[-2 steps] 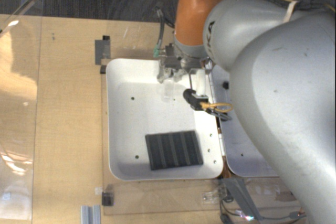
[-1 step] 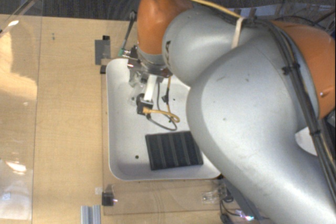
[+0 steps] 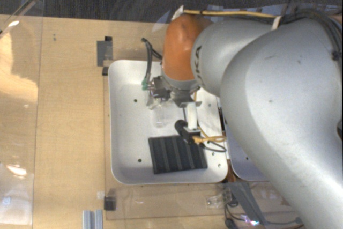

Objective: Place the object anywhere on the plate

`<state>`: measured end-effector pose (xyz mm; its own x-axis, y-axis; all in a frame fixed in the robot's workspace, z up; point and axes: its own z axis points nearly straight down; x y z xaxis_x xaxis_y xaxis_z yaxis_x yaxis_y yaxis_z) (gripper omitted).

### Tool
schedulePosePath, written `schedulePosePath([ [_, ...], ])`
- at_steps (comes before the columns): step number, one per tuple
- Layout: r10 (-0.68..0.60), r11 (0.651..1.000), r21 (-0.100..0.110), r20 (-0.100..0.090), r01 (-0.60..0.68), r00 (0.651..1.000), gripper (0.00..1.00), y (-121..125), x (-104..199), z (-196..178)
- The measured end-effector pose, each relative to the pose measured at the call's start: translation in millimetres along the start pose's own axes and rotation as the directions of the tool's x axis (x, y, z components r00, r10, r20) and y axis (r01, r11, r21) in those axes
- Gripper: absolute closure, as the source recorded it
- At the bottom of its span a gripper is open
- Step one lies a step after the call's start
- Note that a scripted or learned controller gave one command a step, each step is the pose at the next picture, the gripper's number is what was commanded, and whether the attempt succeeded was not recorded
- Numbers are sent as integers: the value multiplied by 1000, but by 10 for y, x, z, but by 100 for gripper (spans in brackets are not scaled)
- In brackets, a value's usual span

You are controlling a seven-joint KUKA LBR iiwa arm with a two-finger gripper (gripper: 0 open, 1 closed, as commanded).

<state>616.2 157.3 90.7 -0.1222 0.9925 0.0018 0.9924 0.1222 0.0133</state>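
Black ribbed plate (image 3: 177,154) lies flat in the left bin (image 3: 122,131), on the floor near the bin's front wall and towards its right side, its ribs running roughly front to back. The gripper (image 3: 159,115) hangs over the middle of the same bin, just behind the plate's rear edge and apart from it. Whether it is wide or closed cannot be told from this slant (nor can anything be made out in its grasp). The grey arm (image 3: 262,88) with its orange band (image 3: 179,51) reaches in across the right bin (image 3: 242,168), covering most of it. Both bins sit on the wooden bench (image 3: 64,115).
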Motion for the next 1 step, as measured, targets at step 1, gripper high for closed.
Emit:
schedulePosePath([
  [1,-220,976,7,-2,220,976,100,464,612,-45],
])
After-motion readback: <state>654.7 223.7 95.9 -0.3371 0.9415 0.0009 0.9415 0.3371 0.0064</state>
